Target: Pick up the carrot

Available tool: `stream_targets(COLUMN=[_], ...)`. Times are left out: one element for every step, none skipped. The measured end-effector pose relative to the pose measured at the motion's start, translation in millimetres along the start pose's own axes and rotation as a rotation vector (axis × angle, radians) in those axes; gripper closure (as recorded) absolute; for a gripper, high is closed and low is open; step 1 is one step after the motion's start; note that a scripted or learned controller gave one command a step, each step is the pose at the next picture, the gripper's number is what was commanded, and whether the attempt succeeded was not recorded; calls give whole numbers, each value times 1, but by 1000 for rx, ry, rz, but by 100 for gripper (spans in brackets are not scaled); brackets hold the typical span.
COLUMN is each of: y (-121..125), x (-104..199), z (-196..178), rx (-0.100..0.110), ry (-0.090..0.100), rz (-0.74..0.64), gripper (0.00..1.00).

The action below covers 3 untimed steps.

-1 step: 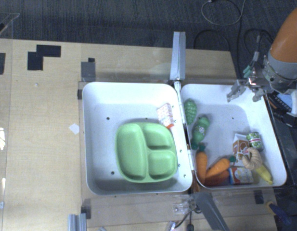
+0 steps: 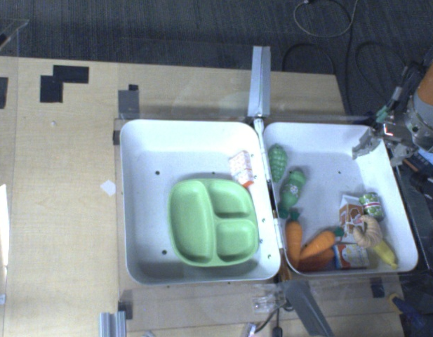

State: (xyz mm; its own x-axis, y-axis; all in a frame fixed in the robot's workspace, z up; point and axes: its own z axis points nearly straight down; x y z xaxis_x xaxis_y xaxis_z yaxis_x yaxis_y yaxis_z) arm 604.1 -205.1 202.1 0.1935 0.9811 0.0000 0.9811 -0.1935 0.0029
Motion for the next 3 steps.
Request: stream_targets(y=[25, -20, -104], x=[14, 90, 123], z=[51, 38, 12], rx=[1, 1, 1], ry=[0, 1, 1], rz=[136, -20, 33], gripper=[0, 0, 0])
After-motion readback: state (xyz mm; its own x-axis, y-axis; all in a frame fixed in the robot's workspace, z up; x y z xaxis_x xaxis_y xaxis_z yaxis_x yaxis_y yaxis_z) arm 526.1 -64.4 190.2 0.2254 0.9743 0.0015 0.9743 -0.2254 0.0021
